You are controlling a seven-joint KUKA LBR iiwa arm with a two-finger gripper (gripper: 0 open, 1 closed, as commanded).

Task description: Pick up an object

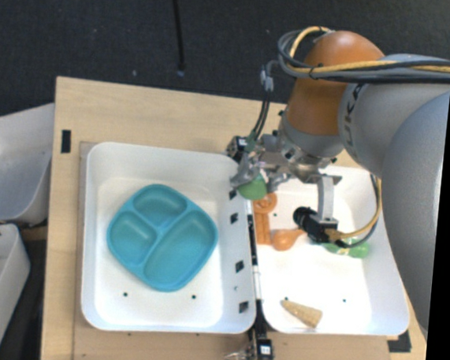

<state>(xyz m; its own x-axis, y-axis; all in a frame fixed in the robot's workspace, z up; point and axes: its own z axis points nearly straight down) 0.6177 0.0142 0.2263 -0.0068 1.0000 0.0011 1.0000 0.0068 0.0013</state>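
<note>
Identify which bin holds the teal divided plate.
The left bin holds the teal divided plate. The right bin instead contains small items, including an orange spoon and a tan wedge.

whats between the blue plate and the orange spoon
In the camera view, the two bins' adjoining white rims lie between the blue divided plate and the orange spoon.

A pale wooden bench (152, 113) carries two shallow white bins, left (88, 281) and right (371, 308), touching side by side.
</note>
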